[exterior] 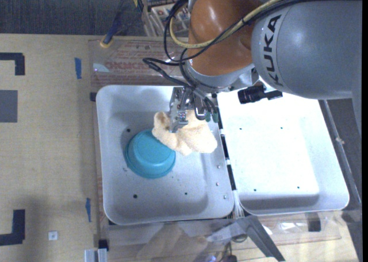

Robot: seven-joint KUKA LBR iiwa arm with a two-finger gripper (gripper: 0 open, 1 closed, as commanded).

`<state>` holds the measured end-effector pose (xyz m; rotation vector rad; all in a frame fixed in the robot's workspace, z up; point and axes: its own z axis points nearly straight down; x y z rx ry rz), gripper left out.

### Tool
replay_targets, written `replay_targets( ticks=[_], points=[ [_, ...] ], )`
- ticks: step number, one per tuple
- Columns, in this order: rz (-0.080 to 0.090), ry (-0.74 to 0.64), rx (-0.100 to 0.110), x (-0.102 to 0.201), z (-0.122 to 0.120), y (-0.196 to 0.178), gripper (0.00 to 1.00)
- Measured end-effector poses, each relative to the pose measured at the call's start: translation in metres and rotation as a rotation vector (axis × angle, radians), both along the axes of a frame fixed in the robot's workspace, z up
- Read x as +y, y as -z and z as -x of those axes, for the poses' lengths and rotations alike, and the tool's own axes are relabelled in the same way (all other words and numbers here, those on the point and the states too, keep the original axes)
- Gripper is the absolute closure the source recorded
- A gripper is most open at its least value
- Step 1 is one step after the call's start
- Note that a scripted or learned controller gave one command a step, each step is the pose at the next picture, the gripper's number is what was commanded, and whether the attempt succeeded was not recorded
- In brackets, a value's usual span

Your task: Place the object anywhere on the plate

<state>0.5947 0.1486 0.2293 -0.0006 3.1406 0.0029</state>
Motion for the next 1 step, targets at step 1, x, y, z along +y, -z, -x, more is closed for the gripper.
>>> replay_targets(
  ticks=[1],
  points=[
    [0.0, 0.0, -0.001, -0.0001, -0.0003, -0.0005, 0.0]
  ],
)
